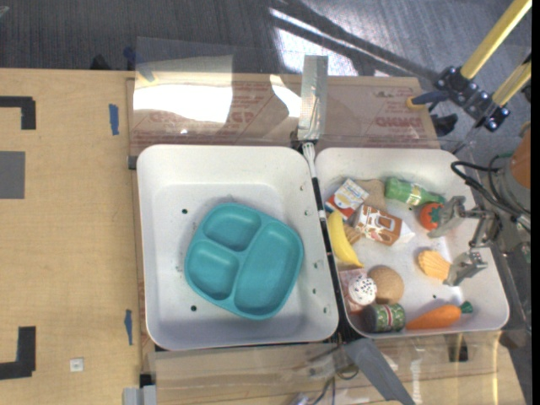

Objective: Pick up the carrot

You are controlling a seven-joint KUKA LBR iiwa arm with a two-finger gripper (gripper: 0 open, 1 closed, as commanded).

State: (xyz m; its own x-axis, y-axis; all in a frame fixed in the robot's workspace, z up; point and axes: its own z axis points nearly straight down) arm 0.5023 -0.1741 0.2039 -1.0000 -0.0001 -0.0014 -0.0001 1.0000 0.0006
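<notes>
While the gripper [463,240] hangs over the right bin [498,310] with jaws spread wide and nothing between them, the carrot [435,316] lies just below them. A yellow piece [434,265] sits beside the lower finger; a tomato [431,215] touches the upper one.

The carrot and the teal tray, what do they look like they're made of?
Carrot: probably moulded plastic toy food, going by its even orange and smooth, faintly shiny skin. Teal tray: likely hard plastic, with one uniform colour, rounded moulded compartments and a soft sheen.

Wooden bench [59,226] bears two white bins [160,226] [494,306] side by side.
</notes>
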